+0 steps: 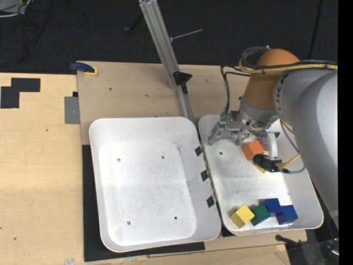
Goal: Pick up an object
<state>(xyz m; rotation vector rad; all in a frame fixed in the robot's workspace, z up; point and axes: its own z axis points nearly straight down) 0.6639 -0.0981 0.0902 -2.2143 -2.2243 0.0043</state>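
My gripper (220, 132) hangs low over the far left part of the right bin (231, 175), close to the rim between the two bins. An orange block (253, 149) lies just right of it, partly under the wrist. A small yellow piece (259, 163) sits just in front of the orange block, beside a black cable. At the bin's near right corner a yellow block (241, 216), a green block (259, 213) and two blue blocks (271, 205) (286, 214) lie clustered together, well away from the gripper.
The left bin (143, 181) sits beside the right one, with black clips along the shared rim. A slanted aluminium bar (164, 48) rises behind the bins. The arm's grey body (314, 126) covers the right bin's far right side.
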